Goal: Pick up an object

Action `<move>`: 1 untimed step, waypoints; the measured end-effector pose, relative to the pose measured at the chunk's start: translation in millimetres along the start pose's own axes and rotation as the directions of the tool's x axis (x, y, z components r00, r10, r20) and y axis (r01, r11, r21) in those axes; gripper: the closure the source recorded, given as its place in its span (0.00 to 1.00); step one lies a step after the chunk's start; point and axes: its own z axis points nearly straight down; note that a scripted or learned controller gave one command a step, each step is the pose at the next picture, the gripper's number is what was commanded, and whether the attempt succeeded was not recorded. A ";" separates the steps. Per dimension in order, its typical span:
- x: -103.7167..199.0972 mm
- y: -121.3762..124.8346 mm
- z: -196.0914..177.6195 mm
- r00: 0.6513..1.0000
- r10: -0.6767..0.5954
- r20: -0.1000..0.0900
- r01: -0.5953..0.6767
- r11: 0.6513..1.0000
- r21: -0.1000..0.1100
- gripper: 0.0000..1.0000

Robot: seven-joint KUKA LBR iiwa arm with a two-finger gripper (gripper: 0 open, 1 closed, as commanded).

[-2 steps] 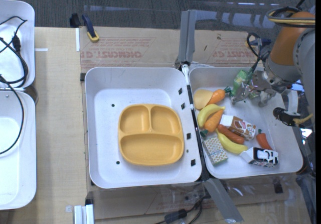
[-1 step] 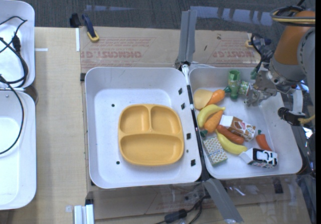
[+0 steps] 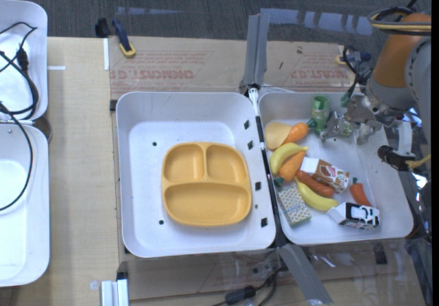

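Note:
My gripper [image 3: 347, 132] hangs low over the back of the right bin [image 3: 398, 226], fingers spread open. A green bottle [image 3: 319, 111] stands just left of it, and a bit of green shows between the fingers. Nothing is clearly held. Further left and forward lie a pale round fruit [image 3: 276, 134], a small carrot [image 3: 297, 132], a banana [image 3: 287, 155], a brown and white carton [image 3: 333, 175], a second banana [image 3: 315, 197], a checkered packet [image 3: 293, 205], an orange carrot [image 3: 359, 193] and a black and white carton [image 3: 359, 215].
The left bin [image 3: 137, 181] holds a yellow divided plate [image 3: 206, 184]. A grey divider [image 3: 255, 57] rises between the bins at the back. The arm's grey and orange wrist [image 3: 398, 57] comes in from the right. White tubs with cables [image 3: 17, 92] sit at far left.

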 end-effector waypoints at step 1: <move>8.3 -26.9 -67.9 1.000 -0.006 -0.004 0.006 0.998 -0.067 0.00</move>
